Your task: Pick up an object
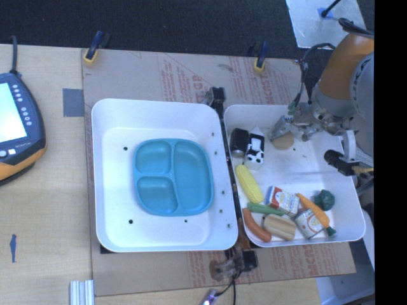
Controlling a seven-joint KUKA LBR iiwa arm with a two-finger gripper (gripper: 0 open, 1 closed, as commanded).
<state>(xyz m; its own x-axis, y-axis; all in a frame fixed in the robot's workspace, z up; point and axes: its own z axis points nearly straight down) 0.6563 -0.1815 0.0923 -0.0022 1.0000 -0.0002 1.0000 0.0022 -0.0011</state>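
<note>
While toys (280,215) crowd the right bin (346,234) — claw (289,127) hovers

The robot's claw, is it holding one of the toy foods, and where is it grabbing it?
It cannot be told. The gripper sits right at a small tan piece in the right bin, but the view doesn't show it between the fingers.

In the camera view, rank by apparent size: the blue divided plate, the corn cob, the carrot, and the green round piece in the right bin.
Largest to smallest as they look:
1. blue divided plate
2. corn cob
3. carrot, close to the corn in length but thinner, so this order is unsure
4. green round piece
</note>
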